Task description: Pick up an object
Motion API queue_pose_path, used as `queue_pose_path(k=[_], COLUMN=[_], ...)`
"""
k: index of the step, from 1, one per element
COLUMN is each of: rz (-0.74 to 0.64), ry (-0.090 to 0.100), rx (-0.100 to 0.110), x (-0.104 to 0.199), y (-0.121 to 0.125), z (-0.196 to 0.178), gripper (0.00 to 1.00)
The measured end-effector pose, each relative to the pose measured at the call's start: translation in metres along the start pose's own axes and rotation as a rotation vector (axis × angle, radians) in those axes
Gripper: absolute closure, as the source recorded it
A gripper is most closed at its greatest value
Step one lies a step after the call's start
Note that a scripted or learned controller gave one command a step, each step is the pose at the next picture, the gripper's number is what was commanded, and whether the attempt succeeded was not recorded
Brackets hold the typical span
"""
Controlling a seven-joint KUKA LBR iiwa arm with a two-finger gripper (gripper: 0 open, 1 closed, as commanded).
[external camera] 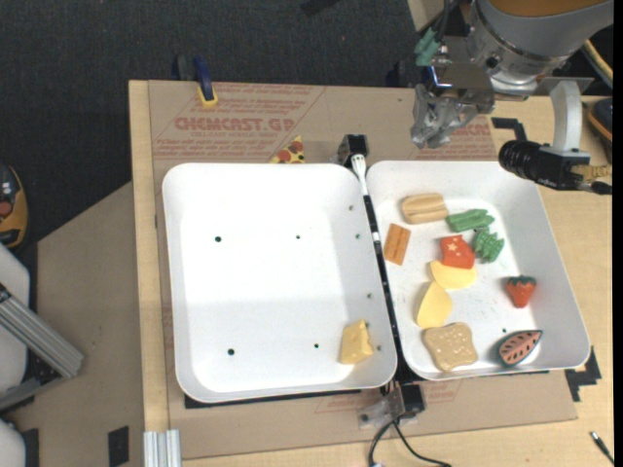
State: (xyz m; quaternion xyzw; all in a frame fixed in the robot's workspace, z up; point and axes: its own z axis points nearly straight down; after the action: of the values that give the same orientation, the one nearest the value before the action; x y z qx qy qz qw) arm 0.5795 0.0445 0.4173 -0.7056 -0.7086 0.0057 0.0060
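1. From my remote station I see the arm reaching in at upper right, its orange band showing at the top edge. The gripper hangs above the far rim of the right bin, over the cardboard sheet. I cannot tell whether the claw is released or clenched; nothing is visible in it.
2. The right bin carries the toy food. A tan bread roll lies nearest the gripper, with an orange block just beside the centre divider.
3. A green bean bunch touches a red pepper, which rests against a yellow cheese wedge. A second yellow wedge lies below it.
4. A strawberry sits near the right wall. A toast slice and a dark leaf-shaped piece lie along the near rim.
5. The left bin holds one pale yellow chunk in its near right corner.
6. A yellow-and-blue clamp grips the far edge of the cardboard.
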Motion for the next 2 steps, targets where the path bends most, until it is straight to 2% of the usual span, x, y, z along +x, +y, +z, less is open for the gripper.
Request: queue_pose_path(k=[1, 2], rz=[0.001, -0.003], ry=[0.001, -0.001], rx=[-0.023, -0.005], x=[0.023, 0.090], y=[-0.004, -0.013], z=[-0.051, 0.052], gripper=[1.00, 1.00])
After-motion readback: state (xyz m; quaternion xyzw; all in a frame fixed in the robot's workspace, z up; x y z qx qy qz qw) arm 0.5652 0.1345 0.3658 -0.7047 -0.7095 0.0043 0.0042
